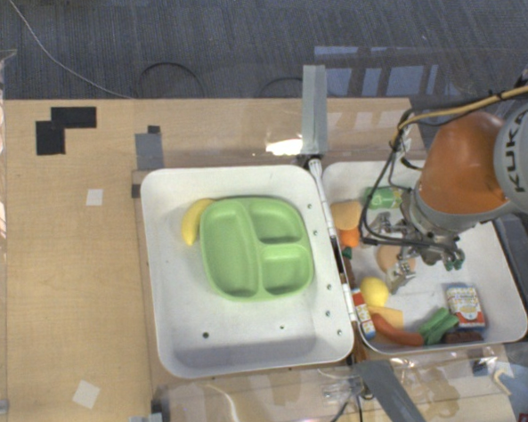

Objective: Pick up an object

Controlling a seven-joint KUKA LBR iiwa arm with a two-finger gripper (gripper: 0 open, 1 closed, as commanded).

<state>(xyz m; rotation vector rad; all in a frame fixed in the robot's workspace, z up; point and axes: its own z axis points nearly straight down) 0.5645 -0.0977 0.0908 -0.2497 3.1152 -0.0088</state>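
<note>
Below the orange-banded wrist, the fingers (402, 273) point down into the right bin (511, 311), close above its white floor; whether they are apart or together I cannot tell, since the wrist hardware crowds them and the tips are small and blurred. Nothing is clearly visible between them. Just beside the fingers, on the side toward the divider, lies a yellow lemon-like piece (374, 290), and touching it from below sits a yellow wedge (389, 314). A pale round piece (387, 255) lies right at the fingers, partly hidden by them. Near them, toward the front rim, a red-orange sausage shape (398, 333) lies along the bin's edge, with a green piece (438, 322) touching its far end and a dark purple piece (466, 334) just beyond that. A small printed carton (463, 301) rests on the bin floor off to the arm's side of the fingers. Along the divider stands a slim red and white bottle (362, 316), with an orange carrot-like piece (347, 238) higher up the same wall. Farther from the fingers, toward the back of the bin, are a tan bun (345, 214) and a green item (384, 197) partly under the arm. Well apart from the fingers, across the divider, the left bin (177, 327) holds a green sectioned plate (253, 246) with a banana (191, 221) tucked against its far edge. Both bins sit on the wooden table (64, 289).
</note>
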